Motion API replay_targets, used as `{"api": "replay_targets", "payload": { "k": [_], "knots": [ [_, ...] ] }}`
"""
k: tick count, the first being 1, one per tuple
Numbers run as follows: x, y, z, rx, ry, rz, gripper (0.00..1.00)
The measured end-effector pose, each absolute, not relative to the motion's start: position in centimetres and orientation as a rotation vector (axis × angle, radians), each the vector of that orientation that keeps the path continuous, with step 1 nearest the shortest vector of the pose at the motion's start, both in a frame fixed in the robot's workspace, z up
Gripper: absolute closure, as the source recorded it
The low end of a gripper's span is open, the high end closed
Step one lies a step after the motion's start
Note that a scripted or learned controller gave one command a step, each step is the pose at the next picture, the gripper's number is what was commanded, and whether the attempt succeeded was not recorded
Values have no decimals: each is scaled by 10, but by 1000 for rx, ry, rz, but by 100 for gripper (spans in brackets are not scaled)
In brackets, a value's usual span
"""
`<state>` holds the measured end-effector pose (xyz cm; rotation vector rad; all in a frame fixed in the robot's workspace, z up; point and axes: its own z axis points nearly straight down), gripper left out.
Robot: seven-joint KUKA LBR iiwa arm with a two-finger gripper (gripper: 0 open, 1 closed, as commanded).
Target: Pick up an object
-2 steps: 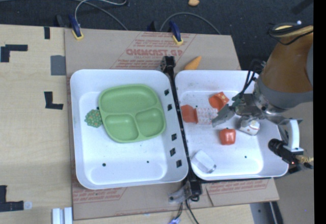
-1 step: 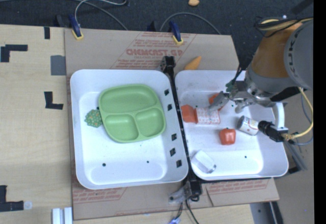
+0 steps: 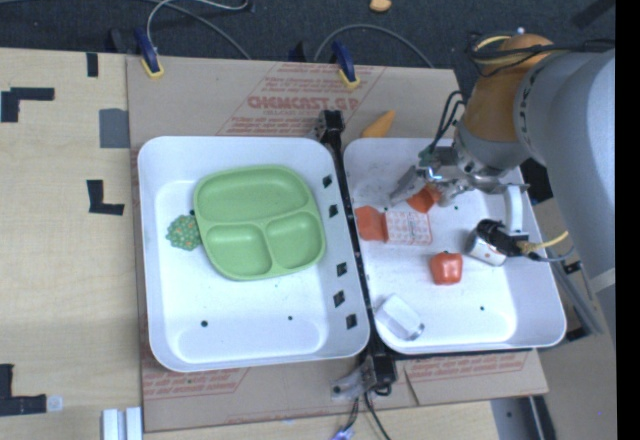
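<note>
My gripper (image 3: 424, 190) is low in the right bin (image 3: 520, 323), near its back middle. It is open, with its fingers (image 3: 403, 191) spread to either side of a small orange-red piece (image 3: 422, 199) that rests on the bin floor. An orange-red block (image 3: 371, 224) lies just left of it, beside a pale pink patterned pad (image 3: 408, 228). A red rounded object (image 3: 446, 268) sits nearer the front. A clear-white object (image 3: 398, 316) lies at the front left corner.
The left bin (image 3: 170, 328) holds a green divided plate (image 3: 262, 221) and a small green bumpy object (image 3: 183, 232) at the plate's left edge. An orange piece (image 3: 378, 124) lies on the cardboard behind the right bin. Another one (image 3: 380, 2) lies on the dark floor.
</note>
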<state>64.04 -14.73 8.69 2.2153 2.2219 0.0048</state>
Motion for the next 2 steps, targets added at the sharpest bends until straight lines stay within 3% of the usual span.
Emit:
{"api": "replay_targets", "payload": {
  "k": [1, 2],
  "knots": [
    [640, -148, 96, 2214, 2223, 1, 100],
    [640, -148, 96, 2215, 2222, 1, 0]
  ]
}}
